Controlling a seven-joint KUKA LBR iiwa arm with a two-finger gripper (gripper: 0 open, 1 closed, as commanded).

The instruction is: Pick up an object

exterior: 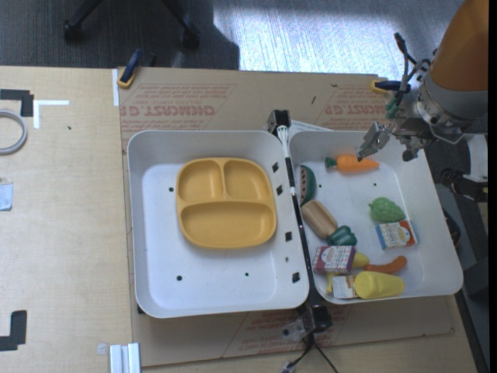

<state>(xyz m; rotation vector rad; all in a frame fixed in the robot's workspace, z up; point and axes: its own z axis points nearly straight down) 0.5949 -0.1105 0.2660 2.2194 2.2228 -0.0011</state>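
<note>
Camera view: gripper [371, 148] over carrot [353, 163], nothing lifted yet.
Fingers' spread unreadable; carrot lies at twelve o'clock in the right bin [435, 208].

Right bin [435, 208] was pretty cramped: toys crowded its near half, and the carrot [353, 163] sat by the far wall. Middle floor stayed open. A yellow plate [226, 203] took up most of the left bin [147, 231].

Grey carpet [326, 22] lay beyond the pale wooden bench [62, 208]; an office chair's black base [132, 10] stood there.
</note>
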